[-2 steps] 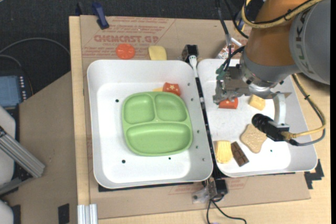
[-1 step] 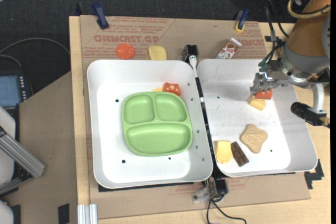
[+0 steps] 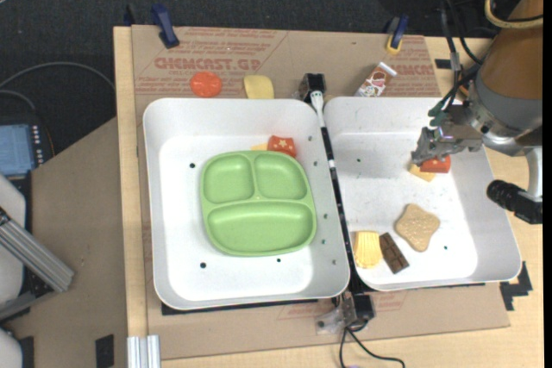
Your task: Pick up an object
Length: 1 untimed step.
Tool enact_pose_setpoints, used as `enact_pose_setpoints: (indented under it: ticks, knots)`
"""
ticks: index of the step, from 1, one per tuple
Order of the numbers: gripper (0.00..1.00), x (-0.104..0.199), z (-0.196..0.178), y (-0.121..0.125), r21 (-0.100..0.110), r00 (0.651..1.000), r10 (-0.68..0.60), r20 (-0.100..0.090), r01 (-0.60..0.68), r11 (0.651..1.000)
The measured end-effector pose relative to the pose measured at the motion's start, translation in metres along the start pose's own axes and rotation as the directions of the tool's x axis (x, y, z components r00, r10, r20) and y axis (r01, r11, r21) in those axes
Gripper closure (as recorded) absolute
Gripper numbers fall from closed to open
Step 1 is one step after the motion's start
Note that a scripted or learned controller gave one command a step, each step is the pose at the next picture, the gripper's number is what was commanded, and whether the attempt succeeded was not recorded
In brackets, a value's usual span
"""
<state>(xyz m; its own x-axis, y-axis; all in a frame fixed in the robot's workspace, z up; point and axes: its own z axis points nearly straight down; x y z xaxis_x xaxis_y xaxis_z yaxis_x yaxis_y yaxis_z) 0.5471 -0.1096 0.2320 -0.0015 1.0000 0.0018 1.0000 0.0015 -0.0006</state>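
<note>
The small red-and-yellow toy [image 3: 434, 167] lies in the right bin [image 3: 483, 267], toward its far side, with the claw [image 3: 435, 152] directly on top of it. The claw covers the toy's upper part, so whether it has the toy between its tips or is merely pressing on it from above cannot be told, nor how wide it stands.

The chief risk, as I judge it, is a lift that comes away with nothing: the toy is low and flat, and if the tips sit on its top face and not at its sides, they would close on air or pinch a corner and let it slip out (a corner pinch could also flick it toward the bin's far wall). Pressing down too hard could instead shove the toy along the smooth bin floor.

Nearer the camera than the toy, well apart from it, lie a tan cookie-shaped piece [image 3: 417, 227], a brown bar [image 3: 393, 253] and a yellow ridged piece [image 3: 367, 249]; none stands in the claw's way. The left bin [image 3: 168, 211] holds a green divided plate [image 3: 257, 203] with a red block [image 3: 281, 145] just beyond it, all far from the toy. On the cardboard-covered surface [image 3: 138, 185], beyond the bins, lie an orange piece [image 3: 205, 84] and a pale yellow one [image 3: 258, 87].
</note>
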Motion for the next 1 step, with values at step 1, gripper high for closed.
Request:
enact_pose_setpoints:
  ticks: [1]
  knots:
    - [1.00,0.0653,0.0086,-0.0152,0.003,1.000,-0.004,-0.002,0.004,1.000]
